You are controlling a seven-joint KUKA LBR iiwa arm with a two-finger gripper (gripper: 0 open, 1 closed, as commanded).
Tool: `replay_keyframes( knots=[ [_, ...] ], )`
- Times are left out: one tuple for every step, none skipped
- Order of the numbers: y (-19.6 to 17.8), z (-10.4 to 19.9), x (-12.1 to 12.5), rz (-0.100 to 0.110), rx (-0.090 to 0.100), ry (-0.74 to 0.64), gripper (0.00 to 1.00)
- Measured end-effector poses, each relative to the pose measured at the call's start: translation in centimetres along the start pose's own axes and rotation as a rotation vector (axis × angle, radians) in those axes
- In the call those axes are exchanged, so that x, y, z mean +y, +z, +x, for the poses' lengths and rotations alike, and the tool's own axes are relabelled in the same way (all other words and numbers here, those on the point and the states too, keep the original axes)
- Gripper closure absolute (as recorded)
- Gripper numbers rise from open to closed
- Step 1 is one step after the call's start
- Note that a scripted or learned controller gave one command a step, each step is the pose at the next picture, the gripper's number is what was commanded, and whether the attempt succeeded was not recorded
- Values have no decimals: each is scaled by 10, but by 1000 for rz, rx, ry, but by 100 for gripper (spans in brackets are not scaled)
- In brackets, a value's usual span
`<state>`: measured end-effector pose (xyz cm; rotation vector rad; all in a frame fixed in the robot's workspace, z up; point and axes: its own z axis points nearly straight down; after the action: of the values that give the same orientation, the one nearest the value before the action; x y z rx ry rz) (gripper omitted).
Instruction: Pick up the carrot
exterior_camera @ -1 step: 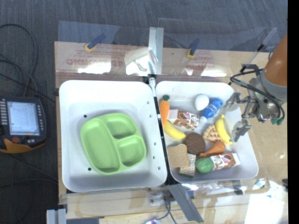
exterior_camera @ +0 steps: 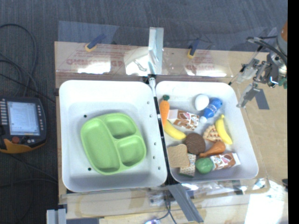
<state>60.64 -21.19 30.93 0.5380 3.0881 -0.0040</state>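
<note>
The carrot [exterior_camera: 164, 111] is orange with a green top. It lies along the left wall of the right bin [exterior_camera: 245, 139], top end pointing to the far side, with a banana [exterior_camera: 173, 131] touching its lower tip. My gripper [exterior_camera: 241, 87] hangs outside the bin, past its far right corner, well to the right of the carrot. Its two fingers are spread open with nothing between them.
The right bin also holds a white egg [exterior_camera: 202, 101], a blue bottle [exterior_camera: 211, 108], a second banana [exterior_camera: 225, 130], a brown cookie [exterior_camera: 195, 143], bread [exterior_camera: 177, 155], snack packets and an orange wedge [exterior_camera: 215, 148]. A green divided plate [exterior_camera: 113, 143] sits in the left bin [exterior_camera: 70, 101].
</note>
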Motion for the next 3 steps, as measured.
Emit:
replay_keyframes(
  knots=[
    [199, 13, -14, 3, 18, 194, 0],
    [183, 9, -13, 5, 2, 191, 100],
    [127, 50, -31, 1, 1, 116, 100]
  ],
)
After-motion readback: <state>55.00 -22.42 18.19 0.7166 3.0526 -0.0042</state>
